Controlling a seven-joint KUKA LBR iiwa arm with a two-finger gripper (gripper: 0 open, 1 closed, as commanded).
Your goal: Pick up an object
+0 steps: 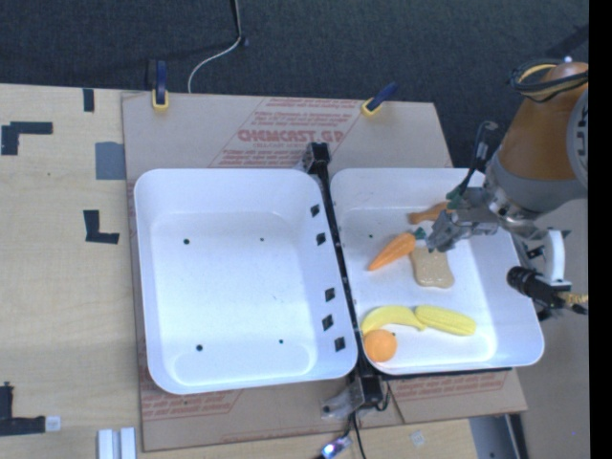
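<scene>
End effector (442, 237), its grip impossible to judge from this angle, hangs low over the right bin (516, 352), beside one carrot (392, 252) and one cracker (433, 272); one banana (390, 318), one corn cob (446, 320) and one orange (381, 346) lie nearer the front.

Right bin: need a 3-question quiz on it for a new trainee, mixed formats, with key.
1. Multiple choice: which item lies nearest the claw? A) the orange ball B) the tan biscuit-shaped piece C) the corn cob
2. True or false: the banana lies in the left bin.
3. Fill in: the carrot lies in the right bin, between the centre divider and the ____.

Key:
1. B
2. False; it lies in the right bin, next to the orange ball.
3. claw
</scene>
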